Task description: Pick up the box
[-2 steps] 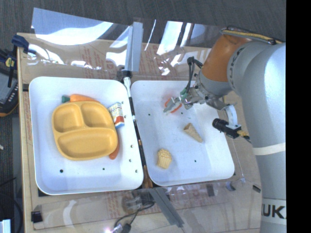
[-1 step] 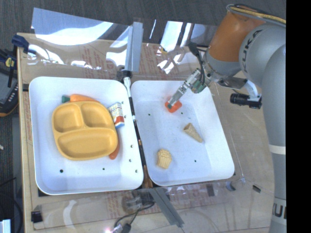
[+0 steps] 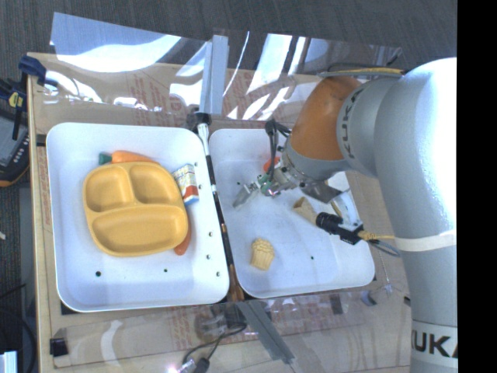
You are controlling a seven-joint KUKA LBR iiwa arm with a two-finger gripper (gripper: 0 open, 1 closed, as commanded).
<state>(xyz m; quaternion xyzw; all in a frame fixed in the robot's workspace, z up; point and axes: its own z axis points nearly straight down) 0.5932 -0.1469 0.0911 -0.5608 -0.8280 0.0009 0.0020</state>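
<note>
White and red, the box (image 3: 186,183) lies in your left bin (image 3: 62,208), wedged between the yellow tray (image 3: 136,208) and the dividing wall. Your hand (image 3: 260,185) sits across that wall in the right bin (image 3: 342,270), fingers spread, pinching nothing; the box lies to its left.

The one camera stood above the bench (image 3: 35,208), probably quite high, and looked down at a slant on both bins (image 3: 70,286).
</note>
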